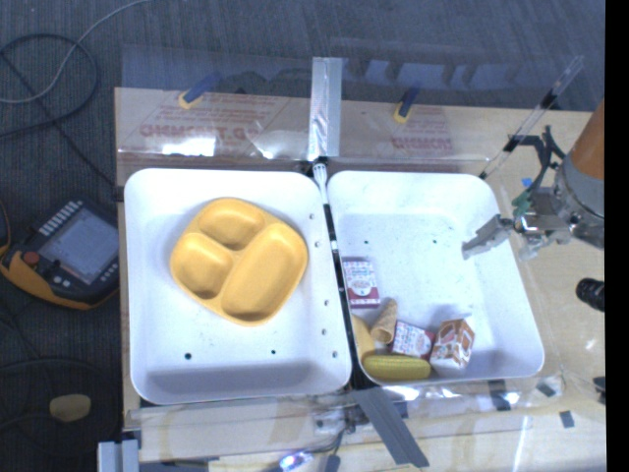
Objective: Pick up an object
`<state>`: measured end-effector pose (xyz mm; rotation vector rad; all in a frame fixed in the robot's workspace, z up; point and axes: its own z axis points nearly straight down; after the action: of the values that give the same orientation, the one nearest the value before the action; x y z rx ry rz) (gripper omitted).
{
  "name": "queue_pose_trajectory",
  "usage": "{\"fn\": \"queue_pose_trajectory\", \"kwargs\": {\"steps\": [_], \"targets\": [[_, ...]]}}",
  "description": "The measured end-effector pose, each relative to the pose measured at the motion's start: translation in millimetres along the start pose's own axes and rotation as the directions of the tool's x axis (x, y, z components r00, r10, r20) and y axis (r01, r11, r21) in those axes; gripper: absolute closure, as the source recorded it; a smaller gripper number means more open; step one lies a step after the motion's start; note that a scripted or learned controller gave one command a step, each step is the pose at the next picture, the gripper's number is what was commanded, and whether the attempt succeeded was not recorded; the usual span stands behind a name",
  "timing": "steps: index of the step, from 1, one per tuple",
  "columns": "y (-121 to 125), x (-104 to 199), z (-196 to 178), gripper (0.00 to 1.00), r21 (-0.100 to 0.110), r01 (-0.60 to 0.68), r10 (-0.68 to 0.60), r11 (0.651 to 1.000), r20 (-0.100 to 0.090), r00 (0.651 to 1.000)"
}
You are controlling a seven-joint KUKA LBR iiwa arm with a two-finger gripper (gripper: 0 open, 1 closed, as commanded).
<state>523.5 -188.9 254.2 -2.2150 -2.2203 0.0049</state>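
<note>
The tool point(488, 236) hangs over the right bin's point(432, 190) right edge, its fingers seemingly apart and clasping nothing, though the view is coarse. A small carton point(361, 281), cone point(384, 321), two packets point(433, 343) and a yellow-green fruit point(397, 367) lie along that bin's near edge. The left bin point(147, 293) carries a yellow divided plate point(239, 260).

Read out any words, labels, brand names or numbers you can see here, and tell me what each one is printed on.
No text here can be read.
Small red and white carton: has print, too small to read.
Two cartons at the right bin's front: printed faces, blurred.
Clear sheet behind the bins: faint reddish lettering, illegible.
Handheld pendant on the floor: screen blurred.
</note>
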Motion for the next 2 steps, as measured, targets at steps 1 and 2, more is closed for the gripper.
{"fn": "queue_pose_trajectory", "kwargs": {"steps": [1,2], "targets": [[-35.0,16.3,134.8,0.00,0.003,-0.089,0.089,0.996,-0.002,0.996],[34.6,7.9,146.2,0.00,0.001,-0.031,0.031,1.000,-0.001,1.000]]}}
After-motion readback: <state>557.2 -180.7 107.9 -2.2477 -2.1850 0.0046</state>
